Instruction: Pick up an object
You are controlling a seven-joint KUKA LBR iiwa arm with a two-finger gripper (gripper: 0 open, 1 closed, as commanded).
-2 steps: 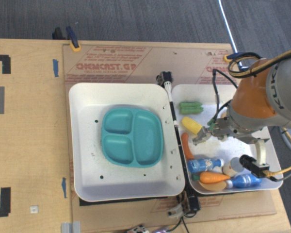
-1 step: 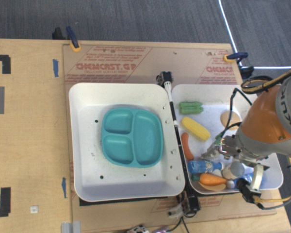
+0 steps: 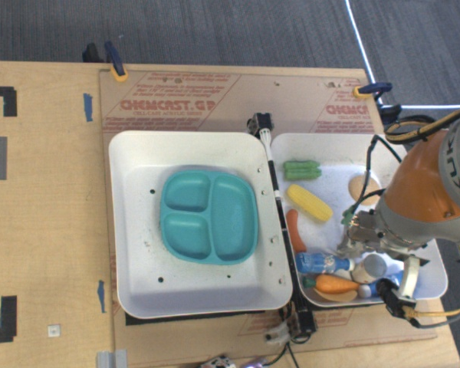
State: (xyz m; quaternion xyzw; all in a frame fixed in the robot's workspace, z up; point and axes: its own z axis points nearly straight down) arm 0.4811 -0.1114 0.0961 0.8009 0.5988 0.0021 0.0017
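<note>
Bins sat side by side on the bench, 2 shallow white trays in all. In the left white bin (image 3: 126, 205) we saw a teal plastic plate with 3 compartments (image 3: 210, 215), lying flat near the bin's middle and apart from every wall.

The right white bin (image 3: 333, 152) carried the small objects. A green ridged toy vegetable (image 3: 301, 170) lay near its far edge, towards the far left corner. Just in front of it a yellow toy corn cob (image 3: 309, 203) lay at a slant. A slim red-orange toy piece (image 3: 294, 231) ran along the left wall. At the near edge an orange toy carrot (image 3: 336, 284) lay crosswise, with a blue and white packet (image 3: 320, 264) just behind it, touching or nearly so. A pale tan rounded object (image 3: 363, 187) sat towards the right side, partly hidden behind the arm and a black cable.

The grey arm with its orange band (image 3: 418, 194) reached in over the bin's right edge. Its two-finger gripper (image 3: 360, 240) hung low over the near right part of the bin, close above the cluster of small things by the carrot. We could not tell how its jaws stood, nor whether anything lay between them, since the wrist covered them from above.
</note>
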